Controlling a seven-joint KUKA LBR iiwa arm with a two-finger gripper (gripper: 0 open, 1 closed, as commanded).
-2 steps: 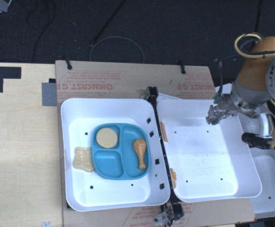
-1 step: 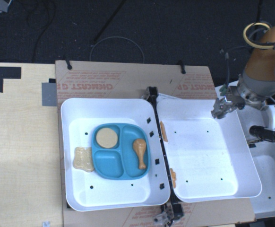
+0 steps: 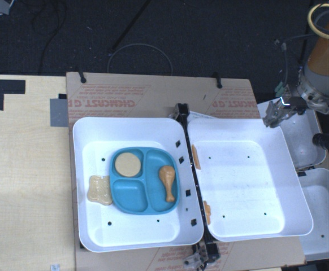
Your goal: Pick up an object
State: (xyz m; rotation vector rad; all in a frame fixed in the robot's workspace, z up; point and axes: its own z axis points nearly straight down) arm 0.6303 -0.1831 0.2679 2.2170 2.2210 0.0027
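Tabletop (image 3: 23,168): pale wood surface, extending out beyond the left bin on its far-left side.

Cardboard sheet (image 3: 153,97): brown, printed in red lettering, lying under both bins and showing past the left bin's far rim.

Left bin (image 3: 91,134): shallow, white, rounded corners; the landmark for all entries below.

Right bin (image 3: 249,179): shallow, white, set directly beside the left bin on its right, the two joined along a black hinge strip.

Arm (image 3: 320,55): grey with an orange band, well to the right of the left bin, up past the right bin's far right corner.

Blue tray (image 3: 133,193): three-compartment plate, resting on the floor of the left bin, roughly central.

Jaws (image 3: 275,114): at the arm's lower end, hanging over the far right corner of the right bin, well apart from the left bin; too small and blurred to tell whether spread or pressed together.

Round biscuit (image 3: 127,164): tan disc, in the tray's upper-left compartment, inside the left bin.

Drumstick (image 3: 168,182): tan toy chicken leg, lying lengthwise in the tray's right compartment, inside the left bin.

Cracker (image 3: 99,189): pale, squarish, on the left bin's floor, touching the tray's left edge.
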